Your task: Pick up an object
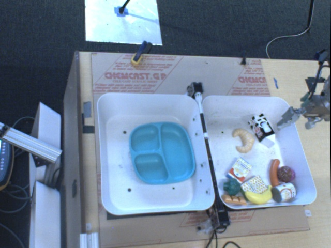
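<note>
The right bin (289,154) holds several toy foods. A tan croissant (244,139) lies near its middle, and a black-and-white cow-print carton (261,128) stands just right of it. Along the front edge lie a red-and-white box (239,169), a green broccoli piece (232,187), a yellow banana (258,195), a red sausage (274,172), a dark purple fruit (286,174) and a small can (284,191). My gripper (287,118) reaches in from the right, over the bin's far right rim, a little right of the carton. Nothing shows in it.
The left bin (116,118) carries a blue divided plate (161,152). A black bar (202,125) runs between the two bins. A yellow-handled tool (138,56) lies on the cardboard behind the left bin.
</note>
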Available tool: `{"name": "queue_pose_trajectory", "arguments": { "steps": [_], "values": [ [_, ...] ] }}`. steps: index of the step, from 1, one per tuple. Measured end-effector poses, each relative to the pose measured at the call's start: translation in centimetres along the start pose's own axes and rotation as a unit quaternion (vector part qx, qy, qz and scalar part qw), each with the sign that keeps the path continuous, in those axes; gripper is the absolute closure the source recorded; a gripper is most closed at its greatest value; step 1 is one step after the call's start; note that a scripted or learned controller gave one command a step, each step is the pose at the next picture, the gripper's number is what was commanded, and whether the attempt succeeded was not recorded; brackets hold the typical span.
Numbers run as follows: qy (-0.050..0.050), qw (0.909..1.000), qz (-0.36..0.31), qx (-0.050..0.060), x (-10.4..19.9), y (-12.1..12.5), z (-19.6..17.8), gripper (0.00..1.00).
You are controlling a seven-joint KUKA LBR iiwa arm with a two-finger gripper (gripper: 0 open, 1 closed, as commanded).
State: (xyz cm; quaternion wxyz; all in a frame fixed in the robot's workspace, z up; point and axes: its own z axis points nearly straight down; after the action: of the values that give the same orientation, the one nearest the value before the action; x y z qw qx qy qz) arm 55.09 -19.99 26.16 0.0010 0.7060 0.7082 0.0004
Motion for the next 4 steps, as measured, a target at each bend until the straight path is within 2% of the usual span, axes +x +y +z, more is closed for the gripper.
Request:
{"name": "queue_pose_trajectory", "arguments": {
  "steps": [1,2,3,4],
  "values": [
    [0.001,1.0000,-0.001,0.002,-0.2,5.0,14.0,0.00],
    [-0.001,1.0000,-0.001,-0.006,2.8,8.1,17.1,0.00],
    [-0.002,1.0000,0.000,-0.007,2.9,8.0,17.0,0.00],
    [-0.002,1.0000,-0.002,-0.006,3.0,8.0,16.2,1.00]
  ]
}}
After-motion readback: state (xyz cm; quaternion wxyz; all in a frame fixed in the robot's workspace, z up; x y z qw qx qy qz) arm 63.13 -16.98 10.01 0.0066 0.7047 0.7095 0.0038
